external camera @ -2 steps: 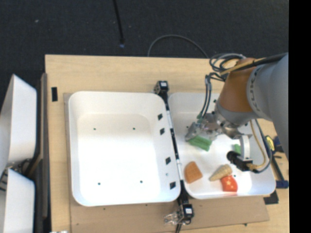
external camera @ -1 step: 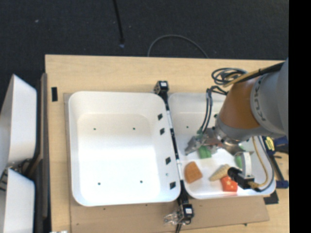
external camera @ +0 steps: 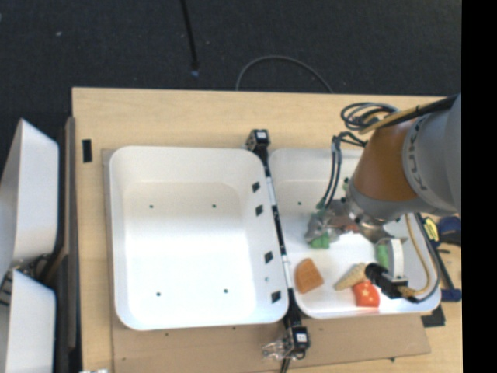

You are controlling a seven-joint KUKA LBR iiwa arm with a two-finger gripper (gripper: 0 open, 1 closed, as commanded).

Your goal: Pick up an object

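A small green object (external camera: 320, 240) lies in the right bin (external camera: 299, 179), right beneath the gripper (external camera: 326, 225). An orange piece (external camera: 308, 275), a tan wedge (external camera: 351, 277) and a red item (external camera: 366, 294) sit nearby. Whether the gripper is closed I cannot tell.

Bench count: two white bins, five small objects.
Left bin (external camera: 186, 235) and right bin (external camera: 299, 185); one orange piece (external camera: 308, 275), one tan wedge (external camera: 350, 277), one red piece (external camera: 366, 294), two green pieces (external camera: 320, 240) (external camera: 383, 252).
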